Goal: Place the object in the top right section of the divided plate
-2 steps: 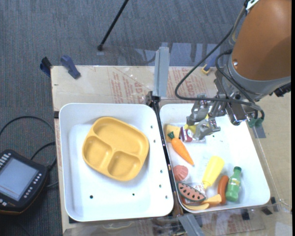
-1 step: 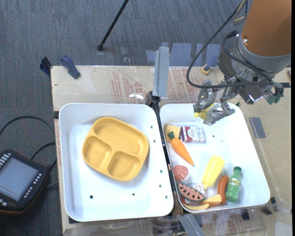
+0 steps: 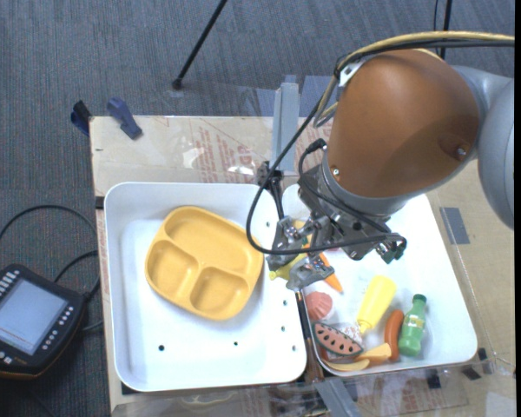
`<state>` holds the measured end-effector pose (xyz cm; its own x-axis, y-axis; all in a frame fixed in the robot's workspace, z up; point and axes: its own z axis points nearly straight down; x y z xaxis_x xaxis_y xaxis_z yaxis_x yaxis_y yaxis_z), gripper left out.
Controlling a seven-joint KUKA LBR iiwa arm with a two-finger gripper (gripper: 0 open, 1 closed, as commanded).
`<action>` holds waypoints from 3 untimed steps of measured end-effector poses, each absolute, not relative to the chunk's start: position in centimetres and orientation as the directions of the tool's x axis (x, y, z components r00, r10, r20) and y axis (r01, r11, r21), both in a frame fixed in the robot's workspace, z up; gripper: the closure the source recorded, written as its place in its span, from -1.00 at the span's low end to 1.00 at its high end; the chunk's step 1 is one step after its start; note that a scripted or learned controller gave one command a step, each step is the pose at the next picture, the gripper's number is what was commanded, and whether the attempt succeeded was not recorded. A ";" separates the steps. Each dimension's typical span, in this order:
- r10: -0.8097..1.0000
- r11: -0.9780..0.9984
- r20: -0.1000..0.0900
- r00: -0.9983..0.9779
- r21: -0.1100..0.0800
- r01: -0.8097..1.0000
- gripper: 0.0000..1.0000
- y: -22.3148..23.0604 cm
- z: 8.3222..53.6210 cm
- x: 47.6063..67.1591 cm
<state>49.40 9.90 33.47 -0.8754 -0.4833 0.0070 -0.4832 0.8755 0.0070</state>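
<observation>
A small yellow and orange object [image 3: 306,266], seemingly toy food, is sitting right at the gripper [image 3: 302,263] above the left edge of the right bin [image 3: 447,272]; whether the jaws are closing on it cannot be determined. The yellow divided plate [image 3: 204,261] is lying in the left bin [image 3: 126,320], its top right section vacant, evidently awaiting delivery. Remaining toy foods, including a watermelon slice [image 3: 337,340] and green bottle [image 3: 412,327], are lying clustered at the right bin's near end, apart from the work.

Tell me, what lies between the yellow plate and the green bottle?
In the camera view, between plate and bottle: the gripper, bin rims, watermelon slice and yellow bottle.
</observation>
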 end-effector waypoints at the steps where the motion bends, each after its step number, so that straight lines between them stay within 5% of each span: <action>1: -0.718 0.696 0.001 -0.696 0.005 -0.718 1.00 15.3 29.1 57.1; 2: -0.727 0.687 -0.003 -0.687 0.003 -0.727 1.00 16.3 28.0 58.3; 3: -0.873 0.489 -0.006 -0.489 0.001 -0.873 1.00 18.5 28.4 62.1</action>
<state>62.11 18.53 28.36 -0.4885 -0.8725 -0.0057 -0.8725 0.4885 0.0010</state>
